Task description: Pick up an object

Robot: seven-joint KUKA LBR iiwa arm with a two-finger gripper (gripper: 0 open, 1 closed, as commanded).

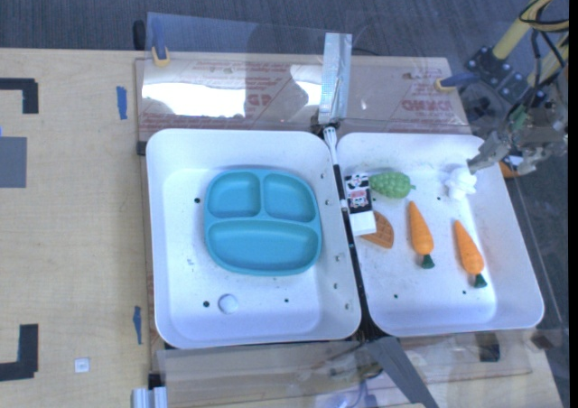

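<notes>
- We see the left bin [172, 217] on the tabletop [63, 217] holding a blue divided plate [263, 220].
- In the right bin [515, 298], left to right: a small milk carton [358, 202], a green toy [391, 184] above an orange wedge [381, 233], two toy carrots [419, 231] [469, 251].
- A white lump [461, 181] lies just beside the tool [488, 155]; we cannot tell how its jaws stand.

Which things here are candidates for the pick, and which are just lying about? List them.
For the pick: two toy carrots, green bumpy toy, small milk carton, orange wedge, white lump, gripper.

Lying about: blue divided plate, left bin, right bin.
</notes>
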